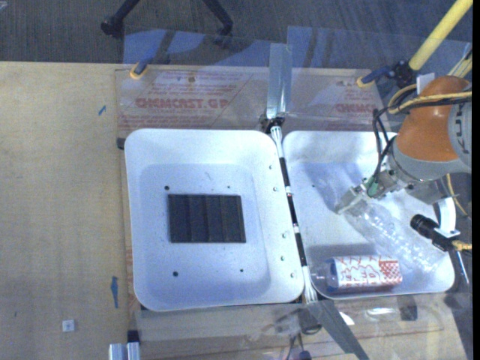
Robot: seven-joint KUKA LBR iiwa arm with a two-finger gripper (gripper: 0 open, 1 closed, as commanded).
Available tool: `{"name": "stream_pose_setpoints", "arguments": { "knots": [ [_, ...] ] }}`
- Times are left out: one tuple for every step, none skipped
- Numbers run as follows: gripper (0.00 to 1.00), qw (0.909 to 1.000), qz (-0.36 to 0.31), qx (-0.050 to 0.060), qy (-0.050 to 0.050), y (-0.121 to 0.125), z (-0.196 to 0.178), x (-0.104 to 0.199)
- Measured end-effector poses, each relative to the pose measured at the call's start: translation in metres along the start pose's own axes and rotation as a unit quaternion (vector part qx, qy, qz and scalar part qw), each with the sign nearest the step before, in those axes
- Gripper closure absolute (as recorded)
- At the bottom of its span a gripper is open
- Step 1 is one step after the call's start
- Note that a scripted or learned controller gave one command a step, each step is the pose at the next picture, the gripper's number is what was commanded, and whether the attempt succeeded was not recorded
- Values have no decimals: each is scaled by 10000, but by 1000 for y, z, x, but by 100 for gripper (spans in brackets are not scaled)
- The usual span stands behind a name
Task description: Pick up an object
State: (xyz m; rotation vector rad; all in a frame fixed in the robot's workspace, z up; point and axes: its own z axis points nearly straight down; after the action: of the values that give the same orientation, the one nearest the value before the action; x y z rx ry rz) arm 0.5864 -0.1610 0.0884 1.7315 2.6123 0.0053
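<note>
Gripper (358, 195): low in the right bin, in its middle part, at the upper-left end of a clear plastic bottle — whether its fingers are spread or pressed together cannot be told, as they blur into the glossy plastic.
Arm (429, 133): grey with an orange band, reaching in from the right edge above the right bin, with black cables looping by the wrist.
Clear plastic bottle (394, 233): lying slantwise in the right bin, running from the gripper down toward the near right corner.
Red-and-white patterned container (364, 271): on its side along the near wall of the right bin, just beside the bottle's lower end.
Right bin (315, 152): white, shallow, touching the left bin along a central seam.
Left bin (150, 216): white — holds a dark ribbed rectangular block (206, 218) lying flat near its middle.
</note>
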Motion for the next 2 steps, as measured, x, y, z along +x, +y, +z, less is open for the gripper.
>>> {"name": "stream_pose_setpoints", "arguments": {
  "knots": [
    [0, 9998, -218, 0, -1, -8, 0, 6],
    [0, 9994, -346, 1, 0, -5, 0, 4]
  ]
}}
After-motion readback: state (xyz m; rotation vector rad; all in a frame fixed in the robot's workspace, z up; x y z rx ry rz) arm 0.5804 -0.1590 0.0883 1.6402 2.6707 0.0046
